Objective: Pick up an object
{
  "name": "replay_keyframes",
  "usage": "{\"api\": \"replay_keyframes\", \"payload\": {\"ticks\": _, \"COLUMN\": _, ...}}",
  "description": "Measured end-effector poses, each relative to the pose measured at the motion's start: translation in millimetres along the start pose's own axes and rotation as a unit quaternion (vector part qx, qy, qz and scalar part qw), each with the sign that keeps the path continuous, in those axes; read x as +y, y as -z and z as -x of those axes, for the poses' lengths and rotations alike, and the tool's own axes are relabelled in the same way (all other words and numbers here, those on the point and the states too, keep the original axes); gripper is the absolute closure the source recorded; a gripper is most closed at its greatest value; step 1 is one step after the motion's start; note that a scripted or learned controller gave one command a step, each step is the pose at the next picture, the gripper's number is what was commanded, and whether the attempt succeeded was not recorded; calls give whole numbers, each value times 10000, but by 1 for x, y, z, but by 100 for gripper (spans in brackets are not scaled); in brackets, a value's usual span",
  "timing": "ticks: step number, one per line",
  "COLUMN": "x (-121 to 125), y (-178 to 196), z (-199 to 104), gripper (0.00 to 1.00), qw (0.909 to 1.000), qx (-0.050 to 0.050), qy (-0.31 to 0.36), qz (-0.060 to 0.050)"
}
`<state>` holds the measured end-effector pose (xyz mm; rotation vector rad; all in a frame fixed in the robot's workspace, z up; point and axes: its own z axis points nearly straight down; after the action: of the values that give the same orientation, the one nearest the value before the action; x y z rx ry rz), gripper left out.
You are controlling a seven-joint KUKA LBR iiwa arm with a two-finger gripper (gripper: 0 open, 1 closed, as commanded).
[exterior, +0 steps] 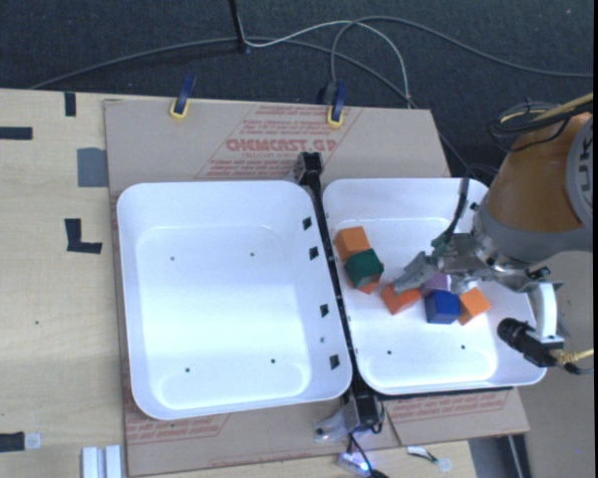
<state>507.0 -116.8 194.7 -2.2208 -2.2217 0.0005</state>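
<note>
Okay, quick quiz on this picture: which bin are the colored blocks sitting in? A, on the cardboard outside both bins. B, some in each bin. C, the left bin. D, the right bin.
D: the orange block, green block, blue block and the others near them all lie inside the right bin, by the gripper.

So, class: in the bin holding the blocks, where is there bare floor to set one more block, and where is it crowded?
Right bin: bare floor runs along the far wall above the orange block, and along the near wall below the blue block. The middle is crowded: the green block, red block and gripper cluster there.
</note>
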Motion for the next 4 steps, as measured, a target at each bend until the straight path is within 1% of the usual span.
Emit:
{"api": "replay_keyframes", "payload": {"ticks": 1, "x": 43, "y": -89, "z": -11, "gripper": 0, "qw": 10000, "qx": -8, "qy": 0, "qz": 48}}
{"api": "replay_keyframes", "payload": {"ticks": 2, "x": 2, "y": -105, "z": -27, "gripper": 0, "qw": 10000, "qx": -1, "qy": -2, "qz": 0}}
{"api": "replay_keyframes", "payload": {"ticks": 3, "x": 2, "y": -95, "z": -26, "gripper": 100, "qw": 10000, "qx": -5, "qy": -9, "qz": 1}}
{"api": "replay_keyframes", "payload": {"ticks": 4, "x": 2, "y": -95, "z": -26, "gripper": 0, "qw": 10000, "qx": -5, "qy": -9, "qz": -2}}
